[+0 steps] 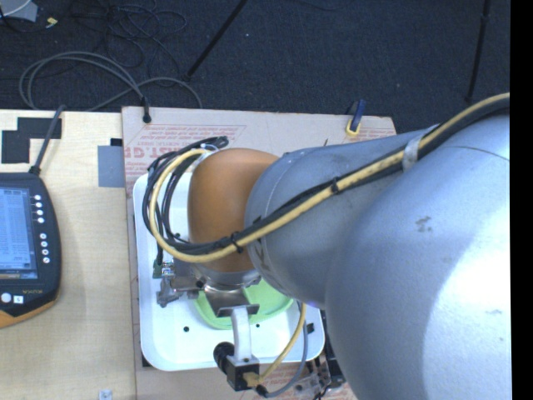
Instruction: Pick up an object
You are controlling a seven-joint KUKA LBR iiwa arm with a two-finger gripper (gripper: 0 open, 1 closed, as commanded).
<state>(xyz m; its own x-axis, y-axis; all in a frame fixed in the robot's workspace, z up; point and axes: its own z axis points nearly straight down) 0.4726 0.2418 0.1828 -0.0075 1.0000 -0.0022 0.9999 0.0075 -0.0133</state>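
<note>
The grey arm (391, 223) reaches in from the right and bends down over the left bin (166, 348), its orange band (221, 202) wrapped by black and yellow cables (162, 198). The gripper (221, 294) sits low over a light green object (271, 309) lying in that bin, which peeks out beneath the wrist. Whether the jaws are wide or narrow cannot be told, since the wrist covers them. A pendant (25, 244) rests on the table (83, 340) to the left.
</note>
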